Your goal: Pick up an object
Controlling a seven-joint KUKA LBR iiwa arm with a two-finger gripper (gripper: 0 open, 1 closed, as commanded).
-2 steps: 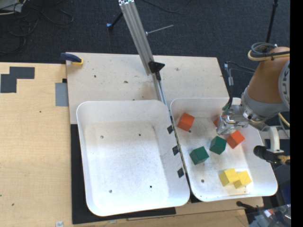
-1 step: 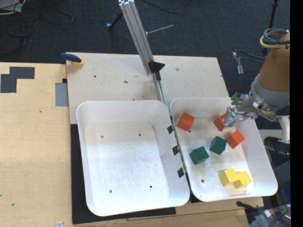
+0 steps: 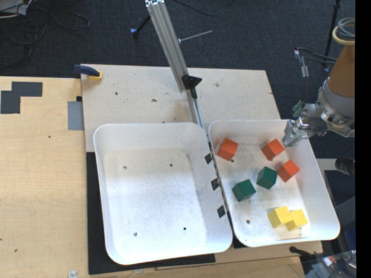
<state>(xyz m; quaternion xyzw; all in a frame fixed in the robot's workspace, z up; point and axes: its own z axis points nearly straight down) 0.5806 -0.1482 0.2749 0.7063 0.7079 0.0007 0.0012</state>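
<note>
Your gripper [image 3: 291, 136] hangs just right of the nearest orange block [image 3: 273, 149]. I cannot tell its opening.

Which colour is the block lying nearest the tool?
Orange block, clearest in the camera view, beside the tool.

Right bin [image 3: 324, 213] crowded: 3 orange blocks, upper-left [image 3: 228, 149], upper-right [image 3: 272, 150], right [image 3: 288, 169]; 2 green blocks [image 3: 244, 189] [image 3: 267, 177] near the middle, close together; yellow block [image 3: 287, 218] near the front. Open floor between upper-left orange block and the rest, and along the front-left. Gripper [image 3: 291, 135] sits just beside upper-right orange block. Slanted metal bar [image 3: 171, 45] crosses behind the bins.
</note>
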